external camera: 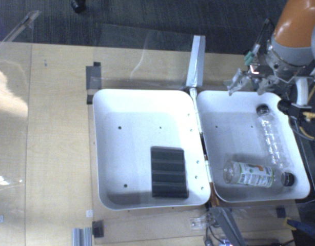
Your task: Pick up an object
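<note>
Nearest the camera, a black ridged block (169,172) lies flat in the left bin (111,137). In the right bin (219,127), a labelled bottle (249,173) lies on its side by the near wall, a clear bottle (272,136) just beyond. My gripper (251,82) hovers over the far rim, holding nothing; I cannot tell how wide it stands.

Grey arm with orange band (301,19): cut off by top and right edges. Two-finger gripper (248,81): blurred, finger detail unresolved. Clear plastic bottle (272,137): outline faint against white right bin (219,111).
</note>
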